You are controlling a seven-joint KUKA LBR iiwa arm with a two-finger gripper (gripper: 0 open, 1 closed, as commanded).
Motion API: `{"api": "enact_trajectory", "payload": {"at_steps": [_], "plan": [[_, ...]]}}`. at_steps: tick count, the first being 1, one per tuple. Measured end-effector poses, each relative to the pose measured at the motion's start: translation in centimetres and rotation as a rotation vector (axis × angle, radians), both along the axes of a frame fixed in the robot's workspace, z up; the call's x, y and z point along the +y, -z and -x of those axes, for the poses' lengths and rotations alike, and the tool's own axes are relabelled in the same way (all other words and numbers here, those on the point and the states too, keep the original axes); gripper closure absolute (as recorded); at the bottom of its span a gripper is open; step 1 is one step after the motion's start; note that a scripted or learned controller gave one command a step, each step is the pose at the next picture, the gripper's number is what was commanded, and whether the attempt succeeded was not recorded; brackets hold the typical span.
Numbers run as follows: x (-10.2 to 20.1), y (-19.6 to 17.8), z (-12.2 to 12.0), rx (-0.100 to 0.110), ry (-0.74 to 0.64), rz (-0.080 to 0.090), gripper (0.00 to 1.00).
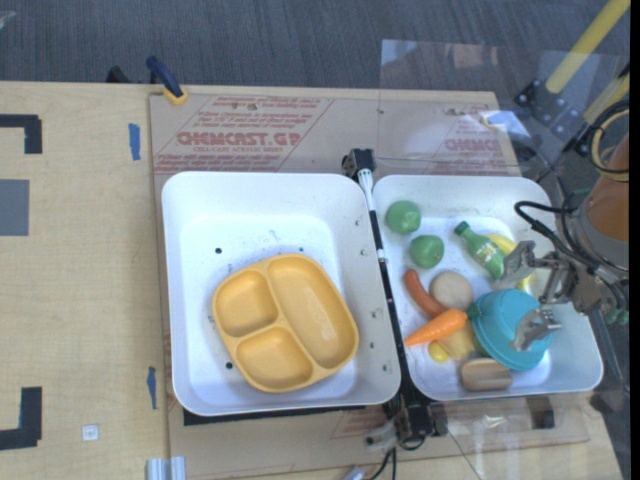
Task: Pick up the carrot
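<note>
So, two white bins side by side on the bench. The left bin has one thing in it: a yellow divided plate with three compartments, sitting a bit toward the near side.

The right bin is the crowded one. The carrot is there, one of it, orange, lying at a slant near the bin's left wall toward the front, its thin end pointing at the divider between the bins. Just behind it is one red-orange sausage-looking piece, and one beige round thing (potato or egg, can't tell) touches the carrot's thick end. Two green round items: one at the back, one a little closer. One green bottle with a yellow cap end, tilted. One teal bowl-ish thing beside the carrot's thick end, one brown bread-like piece at the front, plus something yellow peeking out under the carrot.

The gripper sits at the teal thing's right side, well right of the carrot. Whether its fingers are apart or together, I can't tell.
</note>
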State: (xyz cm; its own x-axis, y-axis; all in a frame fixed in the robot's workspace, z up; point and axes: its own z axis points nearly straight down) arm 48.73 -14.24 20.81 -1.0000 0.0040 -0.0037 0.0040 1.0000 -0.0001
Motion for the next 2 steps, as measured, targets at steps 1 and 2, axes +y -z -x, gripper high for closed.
{"api": "enact_trajectory", "payload": {"at_steps": [1,2], "plan": [[5.7,1.5,0.7,0.005,-0.213,-0.003,0.0],[5.0,6.7,-0.1,0.007,-0.166,-0.003,0.0]]}}
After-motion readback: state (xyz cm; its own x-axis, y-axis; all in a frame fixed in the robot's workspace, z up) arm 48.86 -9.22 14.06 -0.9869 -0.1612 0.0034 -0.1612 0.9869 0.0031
